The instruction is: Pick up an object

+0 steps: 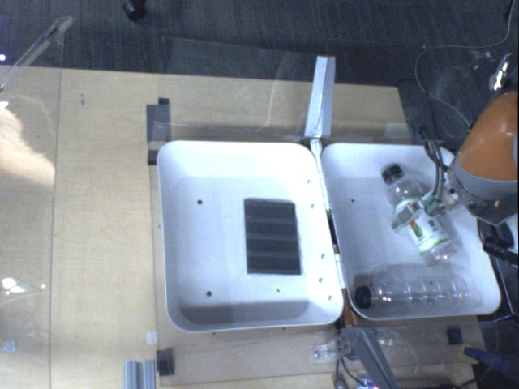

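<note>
A small clear plastic bottle (415,213) with a black cap and a green-and-white label lies tilted in the right bin (357,177). A larger clear bottle (418,290) with a black cap lies on its side along that bin's front wall. A dark ribbed rectangular block (272,236) lies flat in the middle of the left bin (186,185). My gripper (432,207) reaches in from the right under the orange band (493,136) and sits low over the small bottle's middle, partly covering it.
A metal divider post (321,96) stands behind the seam between the bins. Cables loop beside the arm at the right. The wooden bench (89,217) extends to the left of the bins.
</note>
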